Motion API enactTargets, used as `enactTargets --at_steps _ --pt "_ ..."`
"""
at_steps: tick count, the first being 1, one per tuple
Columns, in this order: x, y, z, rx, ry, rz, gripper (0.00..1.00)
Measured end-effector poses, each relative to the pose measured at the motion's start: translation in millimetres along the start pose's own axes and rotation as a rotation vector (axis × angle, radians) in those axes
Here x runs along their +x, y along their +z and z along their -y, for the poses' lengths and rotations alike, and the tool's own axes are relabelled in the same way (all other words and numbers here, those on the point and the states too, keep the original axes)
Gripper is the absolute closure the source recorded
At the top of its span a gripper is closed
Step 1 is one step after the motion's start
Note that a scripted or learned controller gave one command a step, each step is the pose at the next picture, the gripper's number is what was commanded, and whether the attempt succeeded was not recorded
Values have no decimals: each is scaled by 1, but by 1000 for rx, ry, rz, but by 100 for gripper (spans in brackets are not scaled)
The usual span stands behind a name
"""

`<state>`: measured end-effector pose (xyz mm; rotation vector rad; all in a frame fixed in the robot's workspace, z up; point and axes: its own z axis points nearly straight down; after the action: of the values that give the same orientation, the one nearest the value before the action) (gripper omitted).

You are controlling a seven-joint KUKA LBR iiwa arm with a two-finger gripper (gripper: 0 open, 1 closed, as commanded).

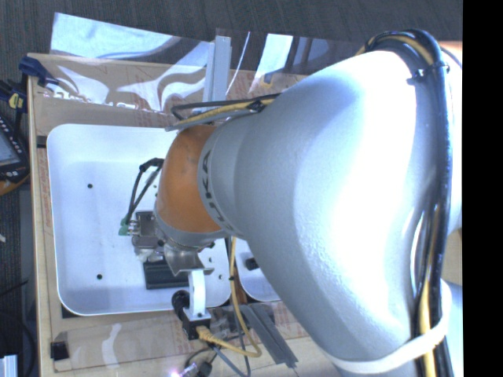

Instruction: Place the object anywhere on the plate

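the grey arm (330, 203) fills the view from 3 o'clock to the centre, its orange band (182, 181) over the left bin (71, 210) — the right bin (259, 289) peeks out at 6 o'clock. the gripper (167, 272) hangs low in the left bin; its grip cannot be told, and no plate or object can be made out.

Robot lab or test cell. Big grey arm (330, 210) with cabling over a wooden bench (86, 344); white bin (71, 210) set in it, loose wires (212, 344) just below the bin.
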<state>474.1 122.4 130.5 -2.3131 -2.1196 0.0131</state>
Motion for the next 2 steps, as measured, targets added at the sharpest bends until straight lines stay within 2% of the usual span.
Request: enactTargets --at_steps 1,2 --pt "29 40 2 2 285 -2 100" --pt "-4 34 -6 -6 599 -25 100"
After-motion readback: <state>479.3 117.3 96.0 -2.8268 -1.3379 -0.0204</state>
